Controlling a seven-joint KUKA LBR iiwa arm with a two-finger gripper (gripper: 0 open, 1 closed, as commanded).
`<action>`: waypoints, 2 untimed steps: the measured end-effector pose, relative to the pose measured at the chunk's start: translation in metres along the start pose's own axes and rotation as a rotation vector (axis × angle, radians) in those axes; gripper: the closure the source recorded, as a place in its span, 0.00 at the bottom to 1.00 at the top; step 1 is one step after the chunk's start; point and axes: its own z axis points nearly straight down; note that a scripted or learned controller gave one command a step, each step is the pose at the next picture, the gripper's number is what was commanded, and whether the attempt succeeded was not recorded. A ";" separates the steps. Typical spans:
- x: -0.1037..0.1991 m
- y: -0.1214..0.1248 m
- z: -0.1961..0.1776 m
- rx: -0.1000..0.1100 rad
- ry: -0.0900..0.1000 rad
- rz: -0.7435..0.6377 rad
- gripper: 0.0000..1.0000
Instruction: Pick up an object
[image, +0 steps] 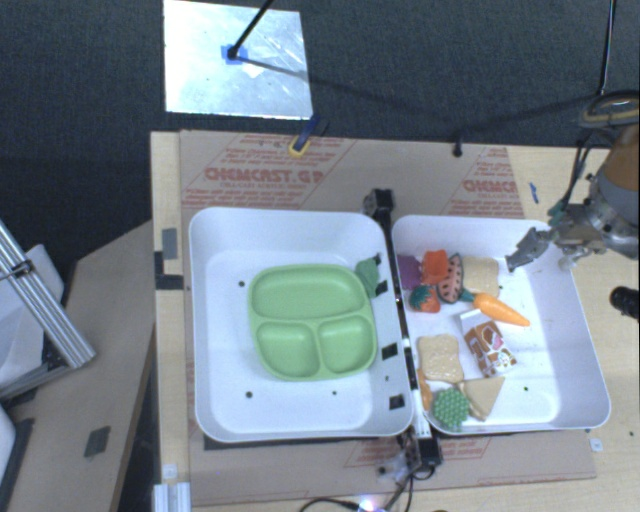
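Note:
The right white bin (585, 340) holds several toy foods: an orange carrot (500, 310), a strawberry (425, 297), a watermelon slice (451, 279), a toast slice (481, 273), a small printed carton (487, 345), a tan bread slice (440, 357), a green round piece (450, 406) and a sandwich wedge (486, 394). My gripper (543, 256) hangs over the bin's upper right part, to the right of the toast and above the carrot. Its fingers stand apart with nothing between them.
The left white bin (215, 300) carries a green divided plate (310, 322). A black divider clip (380, 203) sits between the bins at the back. A shiny metal sheet (238, 60) lies beyond the bench. An aluminium frame (40, 310) stands at the far left.

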 end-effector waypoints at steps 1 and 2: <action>0.000 0.003 -0.007 -0.011 -0.002 -0.003 0.00; -0.003 -0.003 0.053 -0.007 -0.001 -0.001 0.00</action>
